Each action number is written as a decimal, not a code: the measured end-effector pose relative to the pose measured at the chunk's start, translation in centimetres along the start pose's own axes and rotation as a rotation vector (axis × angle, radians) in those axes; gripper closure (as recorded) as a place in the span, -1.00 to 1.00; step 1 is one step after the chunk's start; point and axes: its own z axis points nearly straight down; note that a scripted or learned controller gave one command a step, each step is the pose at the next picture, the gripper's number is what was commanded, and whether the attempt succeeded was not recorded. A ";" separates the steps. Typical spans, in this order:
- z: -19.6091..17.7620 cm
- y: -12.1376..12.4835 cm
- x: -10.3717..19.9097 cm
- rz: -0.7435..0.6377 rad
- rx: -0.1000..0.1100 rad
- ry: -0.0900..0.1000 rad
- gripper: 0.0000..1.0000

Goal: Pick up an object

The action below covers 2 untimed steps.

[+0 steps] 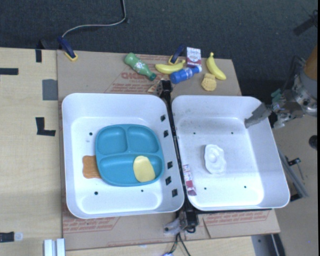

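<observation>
1. Camera view, from above at a slant: two white bins side by side on the surface, left bin [74, 143] and right bin [266, 159].
2. Claw [258, 116]: at the right bin's upper right rim, on the arm reaching in from the right. Whether it is wide or narrow I cannot tell; nothing is seen held.
3. Step in hand, by my judgement: the approach, with no object yet picked.
4. Likeliest target: white lumpy object [214, 159], lying alone near the middle of the right bin floor, well apart from the claw.
5. Next move calls for travel inward and leftward over that object, then a descent around it. Its pale colour against the white floor may make it hard to place.
6. Left bin contents: blue divided plate [120, 148], a yellow piece [144, 169] in its lower right compartment, an orange slab [89, 167] touching its left edge.
7. Beyond the bins: green bottle [139, 66], two toy bananas [169, 67], blue bottle [183, 75], small carton [193, 54]. None obstructs.
</observation>
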 end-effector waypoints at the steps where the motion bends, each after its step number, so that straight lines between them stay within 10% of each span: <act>1: 9.3 -1.2 4.8 -0.001 0.002 0.002 -1.00; 2: 18.4 2.1 10.1 -0.002 -0.006 0.001 -1.00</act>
